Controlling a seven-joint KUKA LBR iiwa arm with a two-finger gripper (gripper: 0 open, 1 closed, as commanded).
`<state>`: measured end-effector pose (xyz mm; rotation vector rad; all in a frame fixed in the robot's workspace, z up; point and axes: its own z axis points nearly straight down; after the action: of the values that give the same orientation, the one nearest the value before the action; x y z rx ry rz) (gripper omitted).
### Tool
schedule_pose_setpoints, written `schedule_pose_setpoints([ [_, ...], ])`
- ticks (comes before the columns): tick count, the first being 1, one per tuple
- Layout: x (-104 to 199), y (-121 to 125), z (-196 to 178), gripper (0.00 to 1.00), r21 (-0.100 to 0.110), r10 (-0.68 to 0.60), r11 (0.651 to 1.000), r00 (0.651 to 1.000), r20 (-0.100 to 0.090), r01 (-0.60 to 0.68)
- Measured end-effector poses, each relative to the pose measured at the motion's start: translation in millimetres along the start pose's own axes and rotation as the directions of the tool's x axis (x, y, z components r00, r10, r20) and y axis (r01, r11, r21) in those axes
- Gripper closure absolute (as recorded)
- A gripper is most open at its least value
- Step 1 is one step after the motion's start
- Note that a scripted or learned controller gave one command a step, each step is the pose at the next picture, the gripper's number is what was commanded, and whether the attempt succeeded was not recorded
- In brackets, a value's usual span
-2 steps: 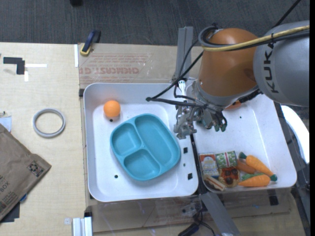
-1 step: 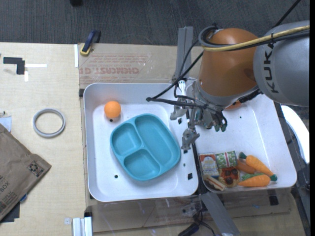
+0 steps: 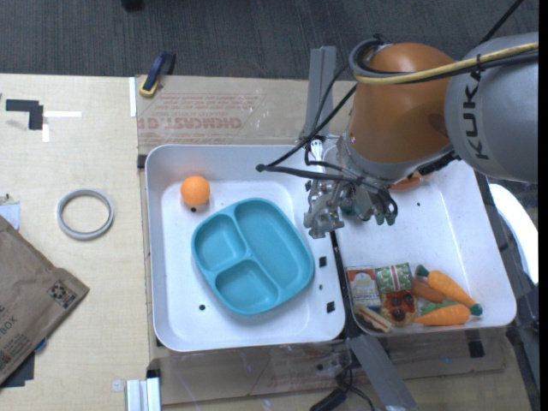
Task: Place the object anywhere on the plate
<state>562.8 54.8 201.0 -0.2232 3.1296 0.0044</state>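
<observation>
So from the overhead camera, the jaws [image 3: 324, 218] hang over the ridge between the two bins; can't tell if they're open or gripping anything. The orange ball [image 3: 195, 191] sits left of them, just beside the blue plate [image 3: 252, 255].

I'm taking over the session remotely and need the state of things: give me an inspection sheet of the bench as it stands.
Surface: two white bins side by side, left bin, right bin.
Job's things: blue plate in left bin, nothing on it; orange ball beside it.
Clutter: toy carrots and food packet in right bin.
Grippers: tool over the divide between bins; finger state unclear.
Cables: black wires at the wrist.
Surroundings: tape ring, cardboard box.
</observation>
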Motion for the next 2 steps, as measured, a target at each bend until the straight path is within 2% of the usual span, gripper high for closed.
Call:
schedule_pose_setpoints([
  [1, 0.1, -0.2, 0.1, 0.0, 0.0, 0.0, 1.0, 1.0, 0.0, 0.0],
  [2, -1.5, -1.2, -9.6, 1.0, -0.001, 0.006, 1.0, 1.0, 0.004, -0.006],
])
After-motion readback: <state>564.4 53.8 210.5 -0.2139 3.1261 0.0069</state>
